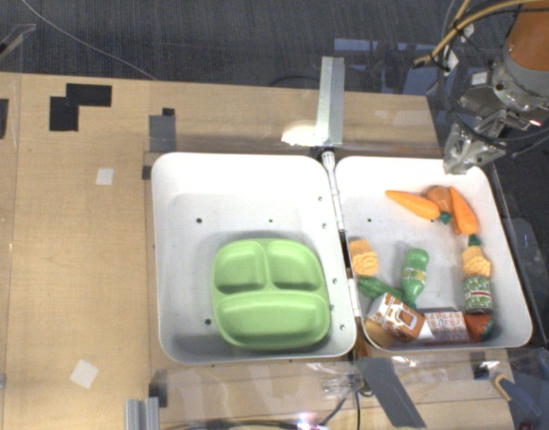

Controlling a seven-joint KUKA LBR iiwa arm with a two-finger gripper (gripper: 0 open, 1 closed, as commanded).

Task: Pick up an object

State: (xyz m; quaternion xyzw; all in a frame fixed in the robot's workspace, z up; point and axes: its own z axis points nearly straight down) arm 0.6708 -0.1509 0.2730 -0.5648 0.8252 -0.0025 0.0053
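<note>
Pale wood bench (68,267) bearing two white bins (193,195), dark carpet (211,16) behind

Smooth white plastic bins (247,173), matt green plastic tray (270,294), pale wood-grain bench (68,267), glossy plastic toy carrots (414,204), dull metal bracket (330,101).

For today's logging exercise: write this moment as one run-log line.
pincer: above right bin's far corner | held: nothing seen | nearest: orange carrots | left bin: green tray
</note>
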